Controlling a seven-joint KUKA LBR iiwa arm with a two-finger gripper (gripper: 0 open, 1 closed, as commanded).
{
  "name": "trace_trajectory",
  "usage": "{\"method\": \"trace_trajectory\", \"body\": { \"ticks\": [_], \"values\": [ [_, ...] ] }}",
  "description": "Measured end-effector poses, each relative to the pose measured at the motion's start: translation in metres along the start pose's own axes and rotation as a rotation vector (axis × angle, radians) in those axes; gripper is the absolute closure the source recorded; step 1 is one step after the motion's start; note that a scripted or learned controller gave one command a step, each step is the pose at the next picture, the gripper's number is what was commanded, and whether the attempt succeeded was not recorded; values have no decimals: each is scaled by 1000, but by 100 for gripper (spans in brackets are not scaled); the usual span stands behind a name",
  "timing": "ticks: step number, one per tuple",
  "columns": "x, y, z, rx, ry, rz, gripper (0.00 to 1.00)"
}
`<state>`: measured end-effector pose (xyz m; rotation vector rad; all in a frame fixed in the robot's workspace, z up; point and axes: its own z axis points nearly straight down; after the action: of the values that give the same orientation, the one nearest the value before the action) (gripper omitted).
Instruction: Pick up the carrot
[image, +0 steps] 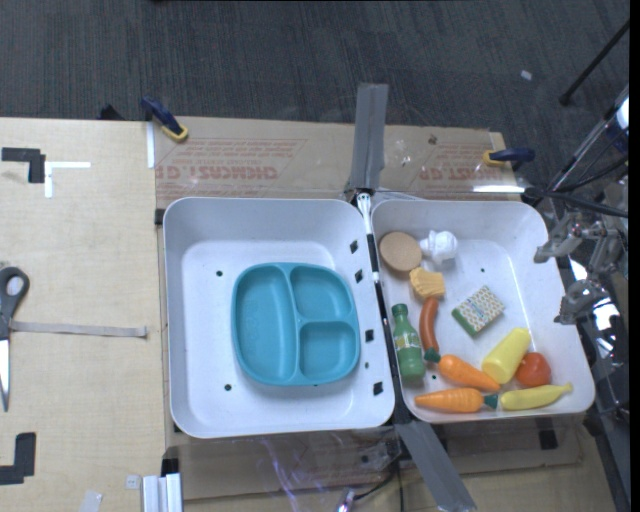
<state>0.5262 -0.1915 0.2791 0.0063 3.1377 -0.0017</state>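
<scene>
Two orange carrots with green stem ends lie in the right bin (560, 330) near its front wall. One carrot (467, 373) lies at a slant with its green end toward the left. The other carrot (452, 401) lies flat along the front wall, its green end to the right and touching a yellow banana (536, 397). A green bottle (407, 343) stands just left of both carrots.
Also in the right bin are a red sausage (429, 322), a yellow bottle (506, 354), a red tomato (534, 369), a green box (478, 310), a brown disc (400, 252) and a white lump (438, 245). The left bin (190, 300) holds a teal divided plate (297, 324).
</scene>
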Motion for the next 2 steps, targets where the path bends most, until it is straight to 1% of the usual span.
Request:
{"method": "trace_trajectory", "body": {
  "ticks": [1, 2],
  "values": [
    [7, 110, 70, -1, -1, -71, 0],
    [38, 95, 157, -1, 1, 50, 0]
  ]
}}
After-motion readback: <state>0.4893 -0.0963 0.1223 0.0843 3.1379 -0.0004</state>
